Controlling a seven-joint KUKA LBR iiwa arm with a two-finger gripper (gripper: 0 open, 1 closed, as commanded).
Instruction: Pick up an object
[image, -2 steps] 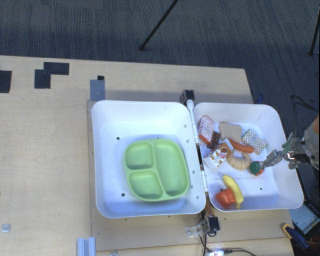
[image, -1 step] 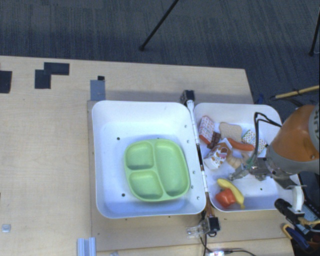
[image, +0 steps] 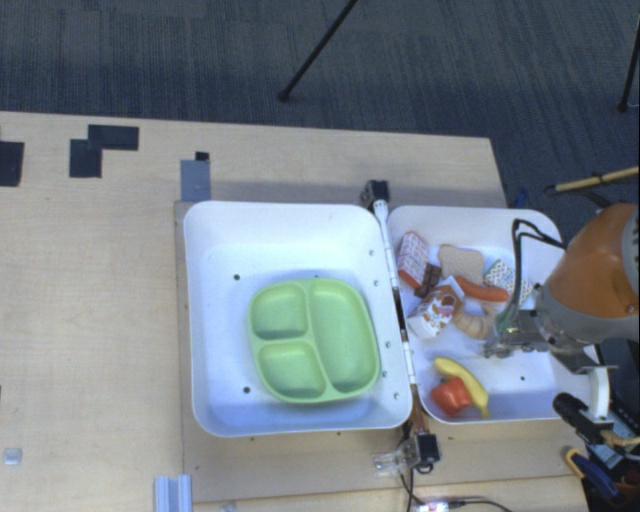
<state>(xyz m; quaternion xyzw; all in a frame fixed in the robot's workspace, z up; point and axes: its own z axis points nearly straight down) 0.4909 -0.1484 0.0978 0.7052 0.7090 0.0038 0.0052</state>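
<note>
The right bin (image: 520, 225) holds several toy foods: a brown bread slice (image: 462, 262), an orange sausage (image: 481, 292), a red and white packet (image: 411, 255), a white carton (image: 436, 313), a beige piece (image: 472, 326), a yellow banana (image: 466, 379) and a red pepper (image: 449, 398). My gripper (image: 500, 343) reaches in from the right and hangs low over the bin's middle, just right of the beige piece and above the banana. The grey arm with its orange band (image: 598, 275) hides the bin's right side.
The left bin (image: 215, 300) holds a green divided plate (image: 313, 340). A dark clamp (image: 376, 190) sits at the top of the rim between the two bins. Cables and a connector (image: 415, 455) lie below the bins on the wooden bench.
</note>
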